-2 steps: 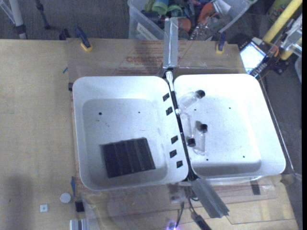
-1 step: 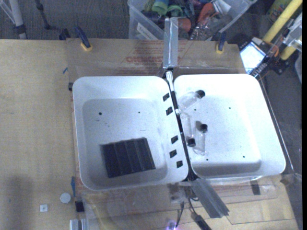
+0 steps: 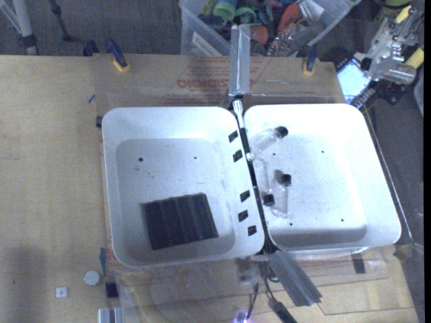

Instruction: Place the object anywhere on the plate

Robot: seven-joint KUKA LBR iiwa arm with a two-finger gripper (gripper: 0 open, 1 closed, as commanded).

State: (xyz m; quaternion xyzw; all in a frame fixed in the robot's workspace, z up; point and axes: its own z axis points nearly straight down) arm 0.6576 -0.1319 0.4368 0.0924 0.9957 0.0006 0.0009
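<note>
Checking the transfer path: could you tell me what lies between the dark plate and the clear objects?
The divider where both bins' rims meet, between plate and clear objects.

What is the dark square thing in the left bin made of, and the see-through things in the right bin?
The dark ribbed plate looks like matte black plastic or rubber: it gives no shine, and grooves run across it. The see-through objects look like clear plastic or glass with small black caps, since the white right bin shows through them. Too small to tell which.
</note>
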